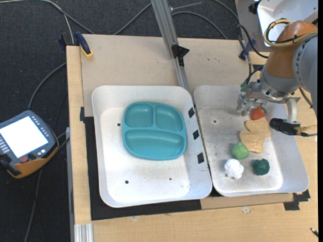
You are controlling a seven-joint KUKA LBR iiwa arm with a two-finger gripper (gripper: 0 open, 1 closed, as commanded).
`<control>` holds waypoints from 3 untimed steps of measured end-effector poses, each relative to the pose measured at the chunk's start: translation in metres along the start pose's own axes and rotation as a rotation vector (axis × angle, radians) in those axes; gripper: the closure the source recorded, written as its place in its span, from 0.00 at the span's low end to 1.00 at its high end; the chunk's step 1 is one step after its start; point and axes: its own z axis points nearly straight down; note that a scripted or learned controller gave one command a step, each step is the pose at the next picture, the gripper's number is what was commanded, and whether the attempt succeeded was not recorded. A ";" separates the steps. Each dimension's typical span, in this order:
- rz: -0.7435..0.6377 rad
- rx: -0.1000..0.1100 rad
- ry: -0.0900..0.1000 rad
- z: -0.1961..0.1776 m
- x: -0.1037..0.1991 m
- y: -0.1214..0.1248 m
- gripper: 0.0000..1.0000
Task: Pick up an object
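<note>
My gripper [248,106] hangs over the far side of the right bin [217,135], just left of a small red-orange object [258,113]. Below that lie a tan heart-shaped piece [258,126] and a tan flat piece [253,141]. A green ball [240,150], a white crumpled object [233,168] and a dark green object [261,167] sit nearer the bin's front. The fingers point down toward the bin floor, and the view does not show whether anything is between them.
A teal divided plate [153,131] lies in the left bin [111,185]. A metal pole [166,24] rises behind the bins. A black cable connector [282,126] lies across the right bin's right side. A handheld pendant [25,142] sits off the bench at left.
</note>
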 end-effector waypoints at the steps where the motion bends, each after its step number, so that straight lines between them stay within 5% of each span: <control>1: 0.003 -0.003 -0.001 -0.045 -0.005 0.000 1.00; 2: 0.002 -0.005 -0.002 -0.100 -0.005 0.002 1.00; 3: -0.001 0.005 0.002 -0.097 0.036 -0.022 1.00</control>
